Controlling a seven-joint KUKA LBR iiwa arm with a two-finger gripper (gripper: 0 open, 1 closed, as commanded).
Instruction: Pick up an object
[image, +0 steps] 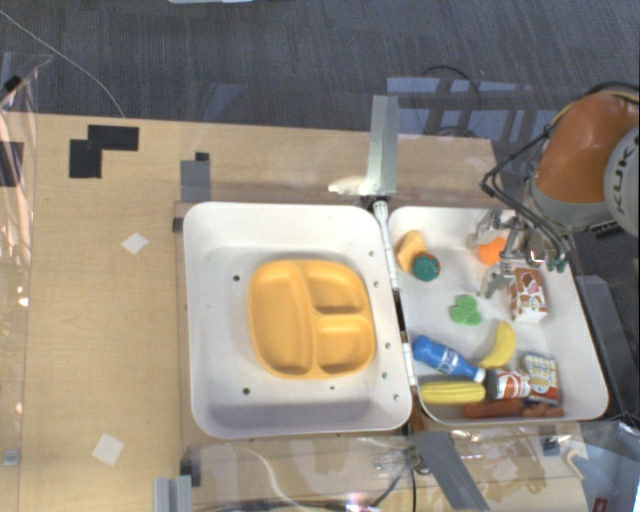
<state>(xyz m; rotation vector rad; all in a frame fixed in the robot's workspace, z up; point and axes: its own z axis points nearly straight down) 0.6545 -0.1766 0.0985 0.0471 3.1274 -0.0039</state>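
My gripper (509, 258) hangs over the far right part of the right bin (590, 340), below the arm's orange band (580, 150). A small orange object (488, 251) lies just to its left, partly hidden by the gripper. A red and white carton (528, 297) sits directly below the gripper, close to it. I see nothing held in the gripper. Further left lie an orange and teal toy (418, 256) and a green toy (464, 310).
The right bin also holds a banana (500, 343), a blue bottle (445, 357), a corn cob (450, 392), a juice box (541, 371), a can (509, 385) and a sausage (510, 408). The left bin (215, 300) holds a yellow divided tray (310, 317).
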